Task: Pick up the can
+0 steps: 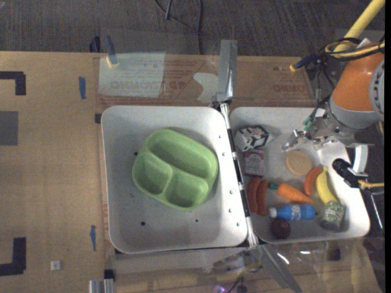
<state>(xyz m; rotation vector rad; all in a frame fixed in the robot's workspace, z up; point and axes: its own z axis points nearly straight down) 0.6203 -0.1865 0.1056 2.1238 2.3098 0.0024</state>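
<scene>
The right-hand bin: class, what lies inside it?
Right-hand bin holds a can, banana, carrot, blue bottle, sausages, cow-print carton and tan disc. The arm covers its far right corner.

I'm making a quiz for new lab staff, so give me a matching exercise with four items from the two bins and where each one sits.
Things
1. green three-compartment plastic plate
2. black-and-white milk carton
3. small green-labelled can
4. blue-labelled plastic bottle lying on its side

Places
A. near corner of the right bin, below the yellow banana
B. far left corner of the right bin
C. middle of the left bin
D. right bin, between the dark round fruit and the can

Pairs: 1-C, 2-B, 3-A, 4-D
</scene>
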